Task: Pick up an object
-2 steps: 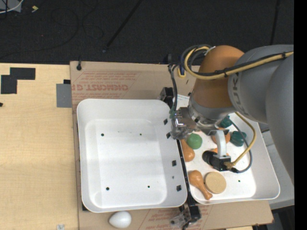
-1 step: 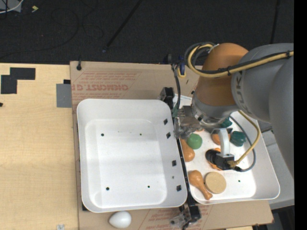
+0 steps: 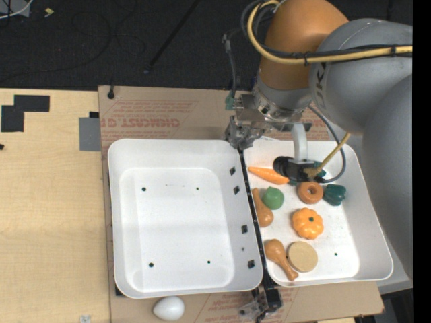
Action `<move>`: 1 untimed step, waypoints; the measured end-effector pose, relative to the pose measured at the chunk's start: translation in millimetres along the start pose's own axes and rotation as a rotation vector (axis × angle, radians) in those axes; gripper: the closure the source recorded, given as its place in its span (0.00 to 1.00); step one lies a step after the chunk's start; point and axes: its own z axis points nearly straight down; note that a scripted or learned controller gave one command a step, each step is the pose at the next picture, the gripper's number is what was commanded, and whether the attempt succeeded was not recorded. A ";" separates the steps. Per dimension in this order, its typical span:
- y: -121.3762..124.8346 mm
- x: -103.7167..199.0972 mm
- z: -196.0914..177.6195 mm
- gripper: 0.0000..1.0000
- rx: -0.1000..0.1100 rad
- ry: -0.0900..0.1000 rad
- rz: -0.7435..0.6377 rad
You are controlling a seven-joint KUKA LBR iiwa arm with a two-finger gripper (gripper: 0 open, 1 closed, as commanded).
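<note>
My gripper (image 3: pixel 237 136) hangs at the back end of the divider between the two bins, above the rim, and nothing shows in it. The right bin (image 3: pixel 367 247) holds several toy foods. An orange carrot (image 3: pixel 269 175) lies closest to the gripper, just right of the divider. Below it sit a green ball (image 3: pixel 273 197) and a tan elongated piece (image 3: pixel 262 211). Further right are a brown doughnut (image 3: pixel 310 192), a dark green pepper (image 3: pixel 334 194) and an orange pumpkin (image 3: pixel 307 223). A drumstick (image 3: pixel 279 256) and a tan disc (image 3: pixel 302 256) lie at the front.
The left bin (image 3: pixel 128 160) stands beside the right one, with a shared raised divider (image 3: pixel 244 207). A white egg (image 3: pixel 168 308) lies on the bench outside the left bin's front edge. The grey arm fills the upper right above the right bin.
</note>
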 end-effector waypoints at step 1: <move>8.2 55.2 -190.7 1.00 -0.008 0.003 -0.001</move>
